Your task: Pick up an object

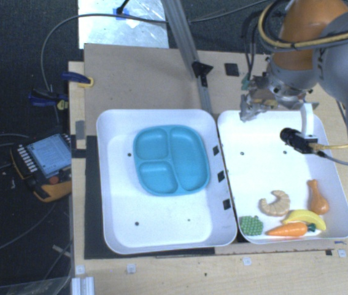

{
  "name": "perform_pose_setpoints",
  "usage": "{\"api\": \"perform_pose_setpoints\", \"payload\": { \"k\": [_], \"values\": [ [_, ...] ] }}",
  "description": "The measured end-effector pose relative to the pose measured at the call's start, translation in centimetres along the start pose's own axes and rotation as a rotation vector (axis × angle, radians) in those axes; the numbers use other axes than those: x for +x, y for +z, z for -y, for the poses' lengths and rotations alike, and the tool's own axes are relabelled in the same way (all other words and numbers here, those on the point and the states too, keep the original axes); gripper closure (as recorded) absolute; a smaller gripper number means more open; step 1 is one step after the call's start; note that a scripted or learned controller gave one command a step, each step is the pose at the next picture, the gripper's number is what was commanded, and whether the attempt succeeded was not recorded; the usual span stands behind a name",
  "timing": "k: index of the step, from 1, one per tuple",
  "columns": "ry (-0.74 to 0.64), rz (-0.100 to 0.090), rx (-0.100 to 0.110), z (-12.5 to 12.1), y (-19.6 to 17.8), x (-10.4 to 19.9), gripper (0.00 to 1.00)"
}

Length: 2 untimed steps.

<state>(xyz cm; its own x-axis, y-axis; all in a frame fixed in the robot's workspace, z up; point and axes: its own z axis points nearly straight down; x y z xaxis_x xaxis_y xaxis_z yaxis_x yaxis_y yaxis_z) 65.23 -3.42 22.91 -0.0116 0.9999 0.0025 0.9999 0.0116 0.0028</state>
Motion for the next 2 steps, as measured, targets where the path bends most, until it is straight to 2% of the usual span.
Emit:
{"api": "perform_pose_setpoints", "payload": {
  "k": [1,2],
  "values": [
    [0.001,0.000,0.002,0.5,1.1,5.6,1.00],
    [0.001,0.000,0.002,1.8,0.2,10.7,1.00]
  ]
}}
